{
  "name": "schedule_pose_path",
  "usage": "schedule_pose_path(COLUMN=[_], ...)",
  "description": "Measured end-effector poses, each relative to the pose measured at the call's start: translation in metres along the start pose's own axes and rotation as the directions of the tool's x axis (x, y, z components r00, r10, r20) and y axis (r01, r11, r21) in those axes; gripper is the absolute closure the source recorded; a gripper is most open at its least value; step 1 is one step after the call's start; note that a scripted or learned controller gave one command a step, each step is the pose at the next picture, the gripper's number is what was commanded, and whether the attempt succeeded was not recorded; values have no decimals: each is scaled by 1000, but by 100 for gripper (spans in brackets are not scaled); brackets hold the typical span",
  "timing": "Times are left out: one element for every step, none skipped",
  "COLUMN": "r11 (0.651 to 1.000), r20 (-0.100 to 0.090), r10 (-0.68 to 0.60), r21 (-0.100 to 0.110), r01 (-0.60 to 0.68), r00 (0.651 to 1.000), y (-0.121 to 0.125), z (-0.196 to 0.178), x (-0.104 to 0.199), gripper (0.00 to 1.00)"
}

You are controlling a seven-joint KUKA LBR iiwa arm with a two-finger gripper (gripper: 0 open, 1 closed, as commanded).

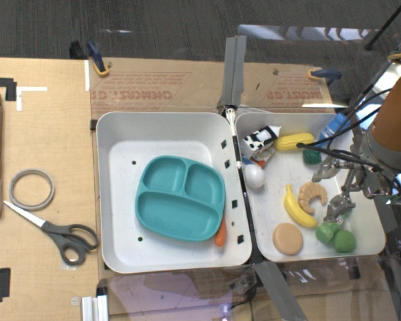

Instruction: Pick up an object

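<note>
Two shallow white bins side by side on a bench. Left bin (113, 179): teal divided plate (181, 198) with three compartments, lying flat, and an orange carrot-like piece (220, 233) just beside its lower right rim. Right bin (301, 116): yellow banana (297, 208), curved and glossy, lying near the centre; pale brown croissant (313, 195), ridged and crescent-shaped, touching the banana's inner curve; round tan bun (288, 238) below; two bright green rounded pieces (336, 235) at the lower right; yellow corn cob (293, 141) at the top, next to a black-and-white toy (260, 140); white egg-like ball (254, 175) by the dividing wall; small dark green piece (311, 156) right of the corn. Gripper (333, 191) reaching in from the right, poised over the right bin above the croissant and green pieces, metal fingers (339, 207) spread apart, nothing between them. On the bench to the left: grey-handled scissors (57, 233) and a roll of tape (31, 188).
</note>
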State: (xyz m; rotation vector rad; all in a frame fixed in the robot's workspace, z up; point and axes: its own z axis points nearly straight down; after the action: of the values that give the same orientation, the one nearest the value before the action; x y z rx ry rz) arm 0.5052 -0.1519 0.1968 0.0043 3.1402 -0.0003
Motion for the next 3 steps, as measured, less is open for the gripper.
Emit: schedule_pose_path(r11=[1000, 1000, 993], r20=[3, 2, 0], r10=[4, -13, -116], r21=[0, 0, -1], r01=[-4, 13, 116], r00=[1000, 1000, 993], y=[-6, -36, 30], z=[104, 104, 105], x=[-84, -39, 10], gripper=[0, 0, 0])
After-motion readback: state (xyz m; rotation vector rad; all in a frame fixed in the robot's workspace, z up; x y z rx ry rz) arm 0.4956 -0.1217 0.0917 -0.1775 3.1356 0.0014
